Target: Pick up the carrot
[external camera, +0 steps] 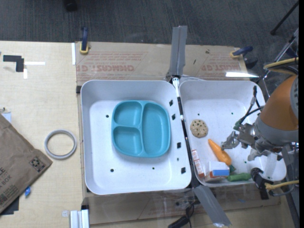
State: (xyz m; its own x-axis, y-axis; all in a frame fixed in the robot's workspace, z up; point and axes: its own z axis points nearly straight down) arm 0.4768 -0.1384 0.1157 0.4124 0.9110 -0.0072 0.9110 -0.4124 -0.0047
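Carrot just beside gripper

A single fixed camera is looking down at a slant on the pale wooden table and both shallow white plastic bins, at moderate range.

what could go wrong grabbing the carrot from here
1. The carrot lies crowded near the right bin's front edge; its lower end sits by a small box and a green item, so the hand may snag or lift those instead.
2. The carrot lies slanted, so a misaligned grip could roll it away.
3. The cookie sits close by and may get knocked.
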